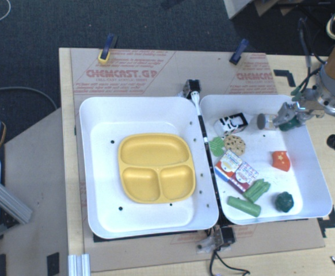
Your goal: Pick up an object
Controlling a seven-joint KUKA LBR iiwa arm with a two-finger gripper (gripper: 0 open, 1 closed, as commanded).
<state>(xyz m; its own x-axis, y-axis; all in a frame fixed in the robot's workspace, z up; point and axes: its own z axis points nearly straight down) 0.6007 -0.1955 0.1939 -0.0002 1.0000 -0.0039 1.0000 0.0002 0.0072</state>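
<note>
Your gripper hovers by the right bin rim (jaws' state unclear), risking a wall strike, not a grasp.

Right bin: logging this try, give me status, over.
Gripper over right bin's far corner, nothing visibly held. Red block nearest. Cookie, green pieces crowd the left wall.

The bench was a light brown board with red printed text, and it lay over a dark floor. On it, 2 shallow white bins sat side by side and touched each other: the left bin and the right bin. 2 clamps, a yellow-tipped one and a blue one, gripped the far edge of the board.
</note>
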